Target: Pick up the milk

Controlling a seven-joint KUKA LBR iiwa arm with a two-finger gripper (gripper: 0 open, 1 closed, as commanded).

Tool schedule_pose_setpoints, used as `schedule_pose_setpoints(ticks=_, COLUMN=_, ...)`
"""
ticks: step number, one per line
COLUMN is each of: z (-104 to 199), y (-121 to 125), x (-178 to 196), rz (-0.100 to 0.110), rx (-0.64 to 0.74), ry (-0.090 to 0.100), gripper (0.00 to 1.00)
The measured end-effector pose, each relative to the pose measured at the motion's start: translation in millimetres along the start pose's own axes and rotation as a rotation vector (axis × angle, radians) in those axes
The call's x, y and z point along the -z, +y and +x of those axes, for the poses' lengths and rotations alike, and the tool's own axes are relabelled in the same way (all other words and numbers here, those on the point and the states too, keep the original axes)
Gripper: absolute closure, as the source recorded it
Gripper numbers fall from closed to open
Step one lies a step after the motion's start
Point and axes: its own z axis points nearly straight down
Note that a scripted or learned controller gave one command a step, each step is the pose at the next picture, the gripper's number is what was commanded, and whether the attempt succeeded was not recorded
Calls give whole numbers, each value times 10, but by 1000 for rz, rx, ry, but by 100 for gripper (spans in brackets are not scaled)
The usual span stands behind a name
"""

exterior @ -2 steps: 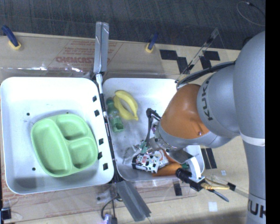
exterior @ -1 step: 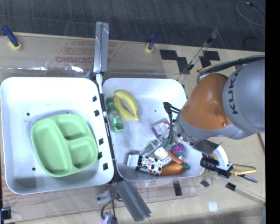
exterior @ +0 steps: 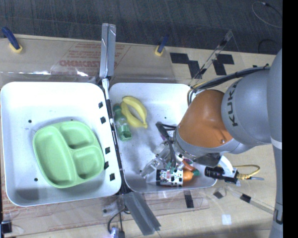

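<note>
1. Nearest the camera, the grey arm (exterior: 258, 108) with its orange band (exterior: 203, 123) is seen reaching in from the right over the right bin (exterior: 154, 90).
2. Below the orange band, the gripper (exterior: 164, 162) is lowered into the near part of the right bin, its metal parts spread among the clutter there.
3. How far the tool is opened cannot be told; its tips are lost against the things beneath, and nothing is clearly seen gripped.
4. A small carton with black and white patches, taken to be the milk (exterior: 170, 177), is found lying at the right bin's near edge, just beneath the gripper.
5. An orange thing (exterior: 188, 174), perhaps a carrot, is pressed just beside the carton on its right.
6. A yellow banana (exterior: 134, 111) is laid in the far left part of the same bin, well apart from the gripper.
7. A green bottle (exterior: 121, 124) is set against the bin's left wall, touching or just beside the banana.
8. In the left bin (exterior: 15, 133), a green divided tray (exterior: 68, 152) with three compartments is rested flat.
</note>
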Motion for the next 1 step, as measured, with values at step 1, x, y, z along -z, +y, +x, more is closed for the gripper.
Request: schedule_pose_setpoints(ticks=1, z=-464, y=-485, x=1375, rz=0, rx=48, ry=-4, gripper=0)
